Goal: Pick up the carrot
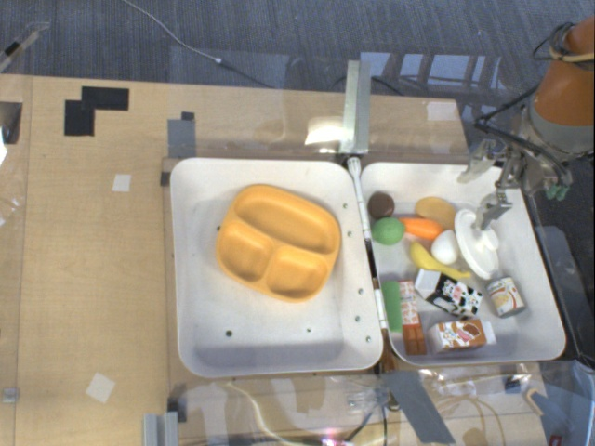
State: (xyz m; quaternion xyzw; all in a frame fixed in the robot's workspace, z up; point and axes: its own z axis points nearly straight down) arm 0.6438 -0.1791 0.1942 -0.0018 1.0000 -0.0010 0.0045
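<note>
While my claw [493, 203] hovers near the right bin's [548, 342] far edge, its grip state unreadable, the carrot [423, 228] lies mid-bin, wedged between green ball [389, 231] and egg [445, 247]; crowding neighbours could deflect a grasp.

Even, soft overhead light fills the scene, bright enough to wash out the white bins [279, 351]. A glare patch shines at upper centre on the clear sheet [325, 133]. Shadows stay faint. The picture is slightly soft and grainy throughout.
</note>
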